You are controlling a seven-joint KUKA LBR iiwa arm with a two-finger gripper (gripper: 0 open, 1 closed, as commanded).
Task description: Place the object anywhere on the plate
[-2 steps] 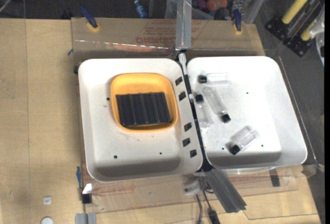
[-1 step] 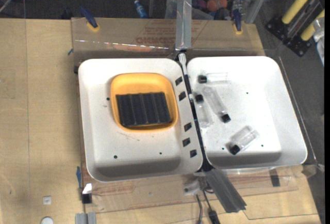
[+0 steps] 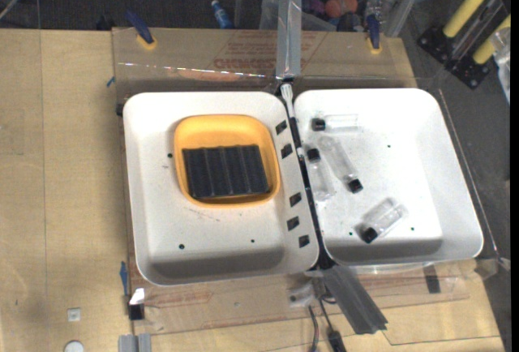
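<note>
Vials, clear with black caps, are seen lying loose in the right bin (image 3: 426, 172): one near the front (image 3: 381, 218), one mid-bin (image 3: 339, 162), one near the back (image 3: 336, 122). All are well apart from the plate (image 3: 223, 125), which sits in the left bin (image 3: 154, 221). Which vial is meant as the object cannot be told.

Handling, as judged: light, stiff, smooth plastic, so slip and roll are expected. A hold across the barrel is advised, close to the middle, with the gripper set square to the long axis. The front vial lies at a slant with the most room around it and is judged the easiest pick. The other two lie close to the wall between the bins.

A dark ribbed slab (image 3: 225, 172) rests on the plate and covers most of it; whether it is loose or part of the plate is unclear. Clear bodies are hard to make out against the white floor, so outlines are doubtful. A further cap by the dividing wall (image 3: 312, 154) may mark a fourth vial.

Gripper state: cannot be told.
</note>
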